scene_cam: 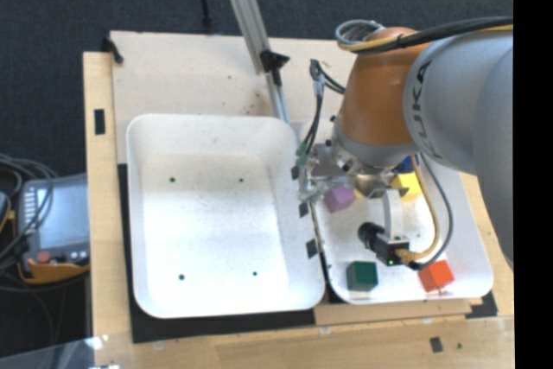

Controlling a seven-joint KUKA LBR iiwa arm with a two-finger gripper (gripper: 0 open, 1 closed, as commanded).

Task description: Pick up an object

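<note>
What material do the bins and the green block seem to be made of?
The bins look like white plastic: smooth, matt, with moulded rounded rims and corners. The green block could be foam, wood or plastic: flat, dull faces with no shine. The picture does not settle which.

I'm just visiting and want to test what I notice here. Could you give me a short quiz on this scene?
1. True or false: the green block lies in the left bin.
2. Which block lies nearest the right bin's front right corner? A purple B orange C yellow
3. Fill in: the purple block lies just below the arm's ____ band.

Key: 1 false, it lies in the right bin. 2 B, the orange block. 3 orange.
</note>
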